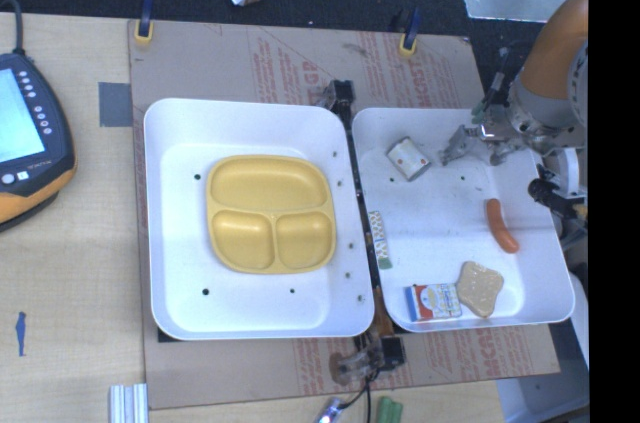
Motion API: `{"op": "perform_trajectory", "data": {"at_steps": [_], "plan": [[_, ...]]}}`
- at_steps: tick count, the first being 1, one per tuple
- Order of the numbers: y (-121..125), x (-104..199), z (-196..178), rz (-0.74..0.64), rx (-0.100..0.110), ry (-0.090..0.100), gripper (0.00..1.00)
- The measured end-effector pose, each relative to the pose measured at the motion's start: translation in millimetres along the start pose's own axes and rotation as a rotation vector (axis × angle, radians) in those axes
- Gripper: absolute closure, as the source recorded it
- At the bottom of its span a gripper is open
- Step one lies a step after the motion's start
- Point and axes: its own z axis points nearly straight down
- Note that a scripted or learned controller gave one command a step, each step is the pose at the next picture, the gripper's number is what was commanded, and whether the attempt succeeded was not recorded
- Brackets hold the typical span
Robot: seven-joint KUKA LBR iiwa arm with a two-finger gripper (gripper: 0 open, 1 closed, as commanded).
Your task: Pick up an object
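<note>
My gripper (475,149) hangs over the far part of the right bin (560,311), its fingers spread with nothing between them. A small white and grey box (407,158) lies just to its left, apart from the fingers. An orange-red sausage (501,225) lies nearer the front, below the gripper. A tan slice of bread (480,288) rests at the front of the bin. Beside it is a small carton with blue and red print (433,302).
The left bin (170,301) holds a yellow divided plate (270,213). An orange-edged handset (25,136) lies on the bench at far left. Clamps (145,21) pin the cardboard at the back. A labelled strip (378,239) lies along the wall between the bins.
</note>
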Motion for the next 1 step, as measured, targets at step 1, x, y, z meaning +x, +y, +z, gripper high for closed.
{"op": "perform_trajectory", "data": {"at_steps": [1], "plan": [[-76.1, -0.4, 0.6, -0.002, 0.003, -0.002, 0.0]]}}
